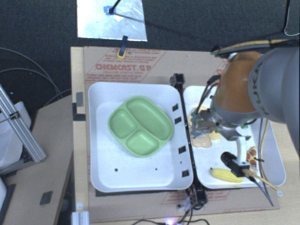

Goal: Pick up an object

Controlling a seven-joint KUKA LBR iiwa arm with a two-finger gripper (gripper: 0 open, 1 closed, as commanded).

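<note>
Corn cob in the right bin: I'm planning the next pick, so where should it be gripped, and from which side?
Probably the middle of the corn cob, from straight above, closing across its narrow width. It lies flat, lengthwise along the near wall of the right bin and close to it, and its ends taper, so a side approach or end grip looks less secure.

A green three-section plate (140, 125) lay in the middle of the left white bin (101, 172). The grey-and-orange arm (253, 83) reached in from 3 o'clock, its tool (200, 122) low at the right bin's (276, 172) 9 o'clock side, just beside a pale tan piece (202, 142). A yellow corn cob (226, 175) lay toward 6 o'clock.
</note>
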